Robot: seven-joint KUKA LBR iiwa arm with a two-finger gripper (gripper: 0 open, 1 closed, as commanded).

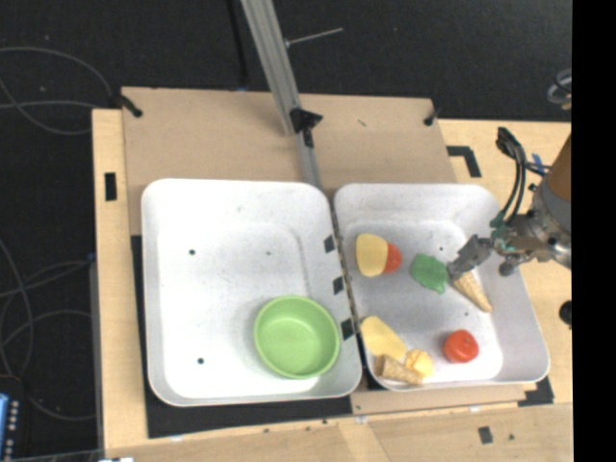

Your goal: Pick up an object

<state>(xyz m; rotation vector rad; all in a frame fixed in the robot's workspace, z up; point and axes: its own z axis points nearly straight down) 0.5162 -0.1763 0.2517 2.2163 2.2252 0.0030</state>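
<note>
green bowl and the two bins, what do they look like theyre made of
Green bowl: probably plastic, one even lime colour, smooth, softly matte. Left bin and right bin: likely moulded plastic, white with faint speckling, rounded corners and a soft sheen. Cannot be sure from looks alone.

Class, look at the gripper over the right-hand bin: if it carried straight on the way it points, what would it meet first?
Probably the green block: the gripper points down-left toward it, the cone-shaped piece lying just beside that line. Depth is unclear.
</note>
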